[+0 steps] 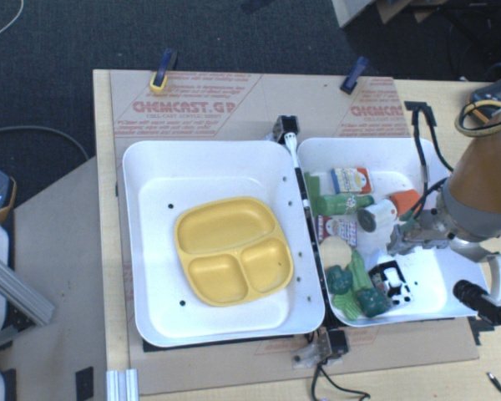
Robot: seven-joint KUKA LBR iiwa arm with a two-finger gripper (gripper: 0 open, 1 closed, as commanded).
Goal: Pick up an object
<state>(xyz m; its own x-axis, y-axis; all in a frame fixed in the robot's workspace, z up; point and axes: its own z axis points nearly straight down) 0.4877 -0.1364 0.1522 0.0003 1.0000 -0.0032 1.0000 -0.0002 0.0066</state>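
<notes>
- The claw (394, 279) hangs low in the right bin (417, 153), at its near end, over a clutter of small objects; whether it is open or closed I cannot tell, and nothing can be seen held.
- Candidates lie close by: green toys (356, 289) to its left, a white cup (377, 217) just beyond.
- The left bin (150, 174) holds a yellow divided plate (232, 249).
- Judged step: descent for a grasp. Next it must settle around one item, close, then lift straight up.
</notes>
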